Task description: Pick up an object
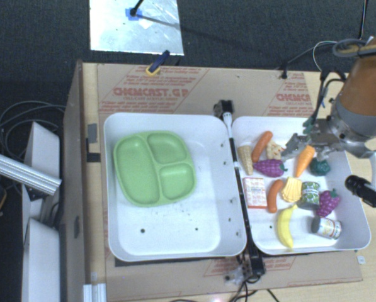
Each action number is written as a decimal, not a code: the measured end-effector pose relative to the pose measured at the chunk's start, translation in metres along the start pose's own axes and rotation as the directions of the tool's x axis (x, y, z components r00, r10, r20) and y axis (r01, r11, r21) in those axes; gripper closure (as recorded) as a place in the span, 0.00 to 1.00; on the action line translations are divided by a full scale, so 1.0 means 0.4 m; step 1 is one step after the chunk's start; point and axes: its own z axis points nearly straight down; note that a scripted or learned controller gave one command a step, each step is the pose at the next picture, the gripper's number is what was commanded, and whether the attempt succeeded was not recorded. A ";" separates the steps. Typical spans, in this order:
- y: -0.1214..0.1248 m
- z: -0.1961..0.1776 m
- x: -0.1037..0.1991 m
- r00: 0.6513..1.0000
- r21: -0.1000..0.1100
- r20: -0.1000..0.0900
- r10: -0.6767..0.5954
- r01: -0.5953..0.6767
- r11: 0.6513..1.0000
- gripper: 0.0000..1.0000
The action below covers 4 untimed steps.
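My gripper point(310, 148) hangs over the back of the right bin point(358, 228), its two grey fingers point(292, 146) spread apart and open. An orange toy carrot point(303, 162) lies slanted right under it, its upper end between the fingers; I see no grip on it. A small teal object point(320, 167) sits just right of the carrot. Purple grapes point(269, 167) and a second orange carrot point(261, 145) lie to the left of the gripper.
The right bin also holds a banana point(284, 226), a tin can point(326, 227), a green can point(310, 194), more grapes point(328, 201), a yellow piece point(291, 189), an orange sausage point(274, 194) and a red-white card point(255, 192). A green divided plate point(155, 167) lies in the left bin point(200, 231).
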 end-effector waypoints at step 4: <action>0.078 0.126 0.156 1.000 -0.002 -0.001 -0.001 0.001 1.000 1.00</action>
